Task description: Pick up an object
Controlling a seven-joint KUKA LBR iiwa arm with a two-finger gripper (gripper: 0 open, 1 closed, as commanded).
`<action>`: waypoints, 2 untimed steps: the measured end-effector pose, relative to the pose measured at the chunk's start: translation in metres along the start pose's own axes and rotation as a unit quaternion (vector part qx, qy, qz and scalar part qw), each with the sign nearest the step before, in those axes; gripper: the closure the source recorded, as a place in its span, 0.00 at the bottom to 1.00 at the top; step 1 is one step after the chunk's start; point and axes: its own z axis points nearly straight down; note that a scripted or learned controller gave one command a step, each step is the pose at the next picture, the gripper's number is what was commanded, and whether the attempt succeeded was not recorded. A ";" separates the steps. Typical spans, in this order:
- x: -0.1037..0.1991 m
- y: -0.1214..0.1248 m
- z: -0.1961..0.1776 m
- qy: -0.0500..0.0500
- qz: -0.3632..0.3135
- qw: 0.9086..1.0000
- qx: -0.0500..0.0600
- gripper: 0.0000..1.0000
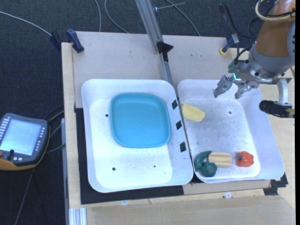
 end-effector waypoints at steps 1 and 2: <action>0.000 0.000 0.000 0.000 0.000 1.000 0.000 0.00; 0.003 0.000 0.042 0.000 0.000 1.000 0.002 0.00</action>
